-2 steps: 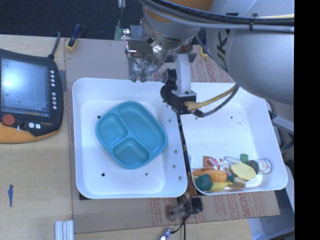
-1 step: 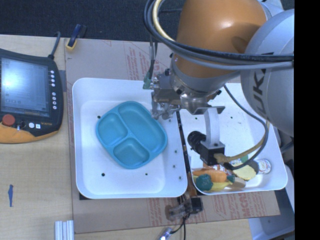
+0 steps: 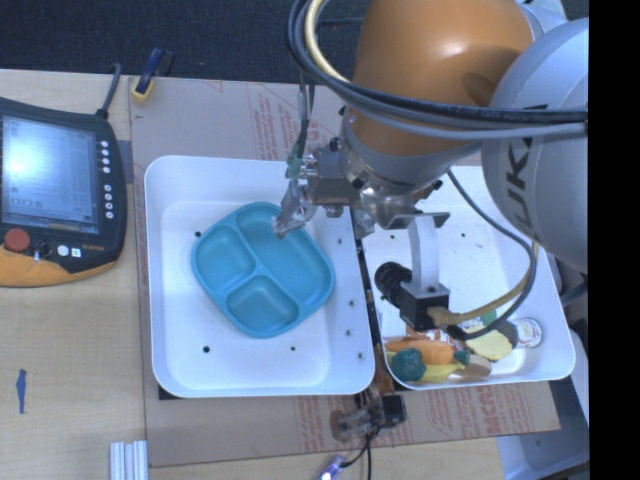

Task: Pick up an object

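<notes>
Wooden bench (image 3: 70, 368), pale grain, seen from above at a slant. Brown cardboard sheet (image 3: 230, 118) with faint red print laid across the middle, under both bins. Dark carpeted floor (image 3: 150, 13) along the top edge, at 12 o'clock.

Left bin (image 3: 170, 268), shallow, white, small dark holes in the floor. Inside, slightly toward 1 o'clock of centre: blue divided tray (image 3: 262, 273), three compartments, lying flat, corners rounded.

Right bin (image 3: 545, 298), white, touching the left bin along a shared edge. At its 6 o'clock end: heap of small things (image 3: 445, 353), orange, yellow, teal and black pieces jumbled together, individual kinds hard to tell; a round clear lid-like item (image 3: 525, 333) just beside the heap at 3 o'clock.

Arm (image 3: 440, 58), grey with large orange band, entering from 3 o'clock, black cables looped around it. Tool (image 3: 290, 218) at the tray's 12 o'clock rim, fingers (image 3: 283, 224) close together over that rim; whether pinching the rim or merely touching it cannot be told.

Control pendant (image 3: 55, 193) at 9 o'clock on the bench, grey screen, red button, orange base. Blue-and-yellow clip (image 3: 148, 73) at 11 o'clock. Blue pen mark or small blue item (image 3: 21, 390) at 8 o'clock. White ribbed strip (image 3: 130, 458) at 7 o'clock.
</notes>
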{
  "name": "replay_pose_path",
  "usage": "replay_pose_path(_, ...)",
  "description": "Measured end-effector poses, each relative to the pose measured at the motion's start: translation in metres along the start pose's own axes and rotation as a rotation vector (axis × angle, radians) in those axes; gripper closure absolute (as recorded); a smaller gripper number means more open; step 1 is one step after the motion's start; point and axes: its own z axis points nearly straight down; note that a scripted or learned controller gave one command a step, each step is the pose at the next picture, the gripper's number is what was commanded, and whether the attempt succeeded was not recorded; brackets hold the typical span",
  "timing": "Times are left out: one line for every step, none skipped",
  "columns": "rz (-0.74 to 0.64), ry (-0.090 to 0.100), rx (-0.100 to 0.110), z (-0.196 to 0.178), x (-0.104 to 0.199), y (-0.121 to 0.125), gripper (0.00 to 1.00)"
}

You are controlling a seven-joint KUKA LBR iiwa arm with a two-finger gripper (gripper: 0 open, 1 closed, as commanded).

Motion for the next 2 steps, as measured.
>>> replay_pose_path(-0.001, -0.001, 0.001, 0.098, 0.039, 0.117, 0.0)
replay_pose_path(0.001, 0.0, 0.0, 0.269, 0.033, 0.156, 0.0)
